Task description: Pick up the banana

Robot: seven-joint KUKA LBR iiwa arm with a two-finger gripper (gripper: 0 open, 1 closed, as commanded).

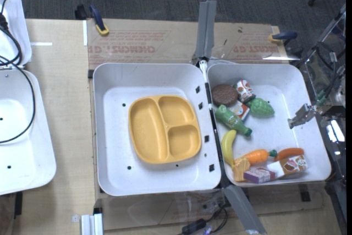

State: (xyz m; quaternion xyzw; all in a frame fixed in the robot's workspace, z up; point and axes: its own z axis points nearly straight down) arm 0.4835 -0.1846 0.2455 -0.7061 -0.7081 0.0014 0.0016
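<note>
White plastic bins sit side by side on the bench, the left bin (104,118) holding a yellow three-compartment tray (164,129) that lies flat near its middle. At the right edge of the scene the gripper (301,116) hangs over the right bin's (291,77) outer side, well apart from the toys, and whether it is open or closed cannot be made out. Toy food crowds that right bin: a green bottle (232,121) lies tilted near the divider, and the banana (228,146) rests just below it against the left wall. A green vegetable (262,107) and a brown round patty (224,94) sit toward the far side, while a carrot (256,156) lies toward the near side.
</note>
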